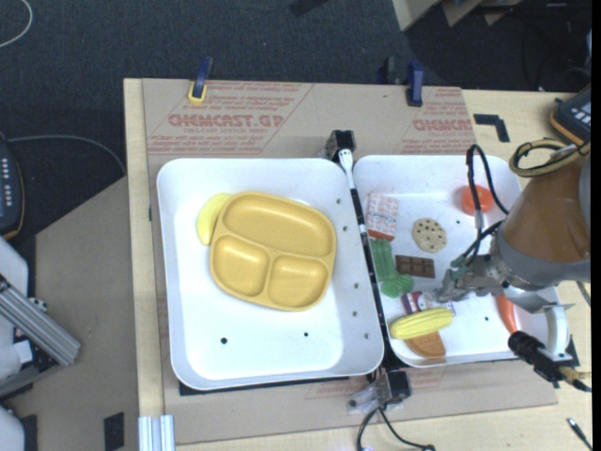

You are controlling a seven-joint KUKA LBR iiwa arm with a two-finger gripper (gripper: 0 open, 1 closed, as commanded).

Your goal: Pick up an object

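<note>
In the camera view, the arm is reaching in from the right and the gripper (457, 285) is hanging low over the right bin (413, 172), near the brown bar (415, 267) and just above the yellow corn (422, 323). Whether it is clenched or released I cannot tell; the wrist is hiding its tip. Nothing appears to be lifted yet, so the pick is probably still to come. The cookie (428, 234) is lying further back. The yellow tray (272, 249) is sitting in the left bin (188, 280).

Even, bright overhead light. The white bins (178, 252) glare slightly, shadows are soft, and the picture is mildly grainy throughout.
</note>
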